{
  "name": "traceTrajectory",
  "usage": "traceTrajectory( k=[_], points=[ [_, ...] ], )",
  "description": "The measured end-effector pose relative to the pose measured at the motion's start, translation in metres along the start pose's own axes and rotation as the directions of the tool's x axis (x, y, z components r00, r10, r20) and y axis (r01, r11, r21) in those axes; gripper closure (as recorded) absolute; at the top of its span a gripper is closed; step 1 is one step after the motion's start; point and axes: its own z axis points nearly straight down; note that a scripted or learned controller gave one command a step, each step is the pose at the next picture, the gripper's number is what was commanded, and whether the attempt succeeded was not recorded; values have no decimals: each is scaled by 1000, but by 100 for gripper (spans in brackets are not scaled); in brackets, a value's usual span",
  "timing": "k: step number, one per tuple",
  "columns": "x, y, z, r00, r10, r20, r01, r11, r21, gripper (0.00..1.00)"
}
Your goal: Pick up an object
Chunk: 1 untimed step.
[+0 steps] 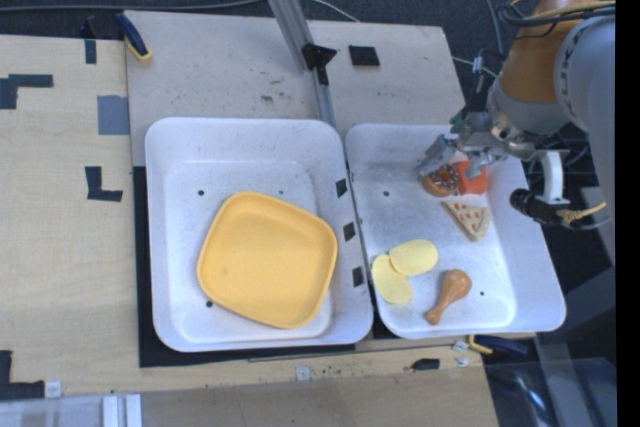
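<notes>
So the gripper (455, 160) is down in the right bin (400, 150), right on top of some orange-red toy food (458, 180), though honestly I can't tell if it's gripping. Just below that food sits a pizza slice (468, 218), then a drumstick (447, 295) and two yellow chips (404, 269). A yellow plate (267, 259) is in the left bin (170, 215).

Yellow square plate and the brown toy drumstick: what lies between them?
In the camera view, between the yellow square plastic plate and the brown toy drumstick lie the two bins' adjoining white rims, then two pale yellow round slices.
</notes>
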Motion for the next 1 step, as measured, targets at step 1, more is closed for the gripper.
traceTrajectory(
  k=[1],
  points=[
    [-5, 6, 56, 1000, 2, 4, -2, 1000, -9, 0]
  ],
)
